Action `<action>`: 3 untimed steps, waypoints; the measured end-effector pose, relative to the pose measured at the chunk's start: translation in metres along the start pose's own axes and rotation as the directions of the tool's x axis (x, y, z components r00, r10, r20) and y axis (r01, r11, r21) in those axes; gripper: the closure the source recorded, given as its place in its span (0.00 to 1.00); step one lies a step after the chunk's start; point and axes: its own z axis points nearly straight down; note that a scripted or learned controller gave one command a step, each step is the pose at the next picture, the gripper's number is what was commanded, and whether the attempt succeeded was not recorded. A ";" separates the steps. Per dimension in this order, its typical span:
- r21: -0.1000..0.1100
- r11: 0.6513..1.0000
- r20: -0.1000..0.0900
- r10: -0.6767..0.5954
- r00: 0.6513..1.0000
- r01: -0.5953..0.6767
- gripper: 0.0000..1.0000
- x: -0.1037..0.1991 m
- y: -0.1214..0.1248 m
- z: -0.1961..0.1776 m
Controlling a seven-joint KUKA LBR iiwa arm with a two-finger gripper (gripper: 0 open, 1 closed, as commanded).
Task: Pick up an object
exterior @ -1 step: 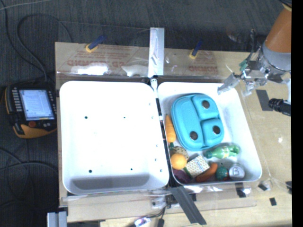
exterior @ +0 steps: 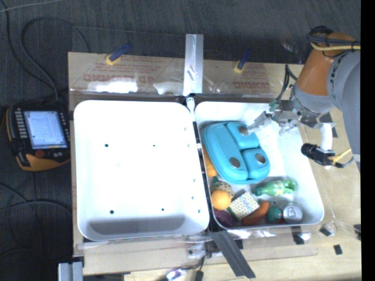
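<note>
My end effector [exterior: 263, 120] hovers in the right bin's [exterior: 313, 183] far half; finger state: cannot tell. Blue tray [exterior: 237, 151] just beside it looks rigid, light, slick; grip its raised rim.

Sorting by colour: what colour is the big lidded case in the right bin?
Light blue case, clearest in the camera view.

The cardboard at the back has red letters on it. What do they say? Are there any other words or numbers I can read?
Nothing here can be read clearly.
Red print on the cardboard sheet behind the bins: too blurred to read.
Lit screen of the handheld pendant left of the bench: text too small to read.
Patterned small box in the right bin: markings too small to tell.
Silver can: no readable label.
</note>
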 end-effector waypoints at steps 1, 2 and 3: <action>-0.049 0.996 0.020 -0.072 0.997 0.073 0.00 0.009 -0.020 0.010; 0.014 0.992 -0.007 -0.125 0.992 0.125 0.00 0.046 -0.044 -0.023; -0.001 0.992 -0.002 -0.129 0.992 0.129 0.00 0.026 -0.057 0.009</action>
